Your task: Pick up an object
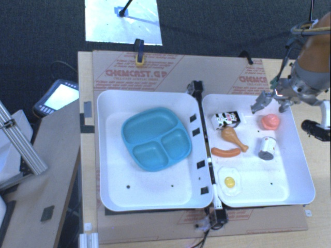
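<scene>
Above the far edge of the right bin [297, 154], the gripper [272, 102] hangs with its two fingers spread wide and nothing between them. Candidates for picking lie below it: a pink round toy [270, 121] just beside the fingers, a black-and-white carton [226, 119], a toy drumstick [234, 137], a sausage [226, 151], a small grey-and-white cylinder [266, 149] and a fried egg [229, 182]. The pink toy looks the nearest target (a straight drop with the fingers straddling it should serve, judged from here). The left bin [111, 185] holds a blue divided plate [155, 144]. The arm's upper part is cut off at the picture's right, and the cylinder's identity is hard to make out.
</scene>
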`<state>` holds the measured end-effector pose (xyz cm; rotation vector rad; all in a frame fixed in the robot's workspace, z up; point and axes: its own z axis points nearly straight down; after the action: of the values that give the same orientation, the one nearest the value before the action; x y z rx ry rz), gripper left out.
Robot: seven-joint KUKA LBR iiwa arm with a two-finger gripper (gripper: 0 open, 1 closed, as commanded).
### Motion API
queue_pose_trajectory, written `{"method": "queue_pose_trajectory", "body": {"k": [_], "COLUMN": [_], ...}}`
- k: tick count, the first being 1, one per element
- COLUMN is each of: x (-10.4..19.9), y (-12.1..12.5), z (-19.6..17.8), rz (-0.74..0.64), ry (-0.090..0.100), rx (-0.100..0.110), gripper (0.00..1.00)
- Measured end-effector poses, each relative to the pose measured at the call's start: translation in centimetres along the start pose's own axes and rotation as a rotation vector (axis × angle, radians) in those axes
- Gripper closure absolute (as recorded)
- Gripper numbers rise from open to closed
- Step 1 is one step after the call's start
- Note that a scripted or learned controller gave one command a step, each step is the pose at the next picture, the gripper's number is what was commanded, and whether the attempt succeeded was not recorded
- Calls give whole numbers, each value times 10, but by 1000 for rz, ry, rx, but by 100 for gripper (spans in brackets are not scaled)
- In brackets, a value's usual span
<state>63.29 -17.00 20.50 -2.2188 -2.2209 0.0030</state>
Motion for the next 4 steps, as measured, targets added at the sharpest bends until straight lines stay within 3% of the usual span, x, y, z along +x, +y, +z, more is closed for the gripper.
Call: {"method": "queue_pose_trajectory", "body": {"k": [2,3,4], "x": [2,2,-6], "y": [-13,-10,-4], "z": [103,88,39], "rz": [0,0,0], "ry": [1,-2,-2], "rx": [1,-8,-10], "gripper": [0,100,100]}}
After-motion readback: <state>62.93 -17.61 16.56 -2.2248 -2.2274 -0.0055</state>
